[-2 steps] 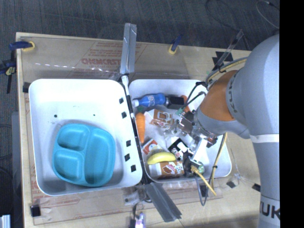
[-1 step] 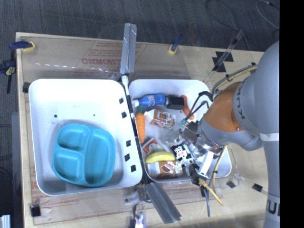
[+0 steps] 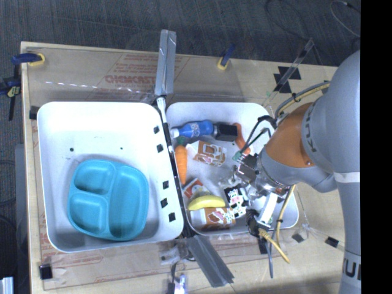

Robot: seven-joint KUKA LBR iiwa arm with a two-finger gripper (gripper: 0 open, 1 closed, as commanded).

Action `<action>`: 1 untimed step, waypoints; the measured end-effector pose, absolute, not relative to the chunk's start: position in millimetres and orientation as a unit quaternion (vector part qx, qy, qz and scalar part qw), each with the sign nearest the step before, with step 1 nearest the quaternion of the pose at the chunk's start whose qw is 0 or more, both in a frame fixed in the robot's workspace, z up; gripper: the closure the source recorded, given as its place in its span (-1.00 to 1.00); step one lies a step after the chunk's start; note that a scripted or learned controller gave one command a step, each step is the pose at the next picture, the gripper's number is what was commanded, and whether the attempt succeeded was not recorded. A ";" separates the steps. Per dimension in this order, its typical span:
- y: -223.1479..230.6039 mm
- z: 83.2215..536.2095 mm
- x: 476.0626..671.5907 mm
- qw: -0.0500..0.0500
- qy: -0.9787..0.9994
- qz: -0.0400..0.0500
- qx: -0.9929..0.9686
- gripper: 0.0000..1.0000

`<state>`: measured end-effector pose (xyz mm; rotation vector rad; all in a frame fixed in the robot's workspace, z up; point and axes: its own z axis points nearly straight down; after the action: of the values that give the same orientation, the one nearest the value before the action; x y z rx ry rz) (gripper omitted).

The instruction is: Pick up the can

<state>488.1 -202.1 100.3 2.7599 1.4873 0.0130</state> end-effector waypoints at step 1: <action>-184.3 258.8 564.0 -0.003 0.423 -0.002 0.906 1.00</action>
<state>564.0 -184.3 258.8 2.8516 1.3305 -0.0060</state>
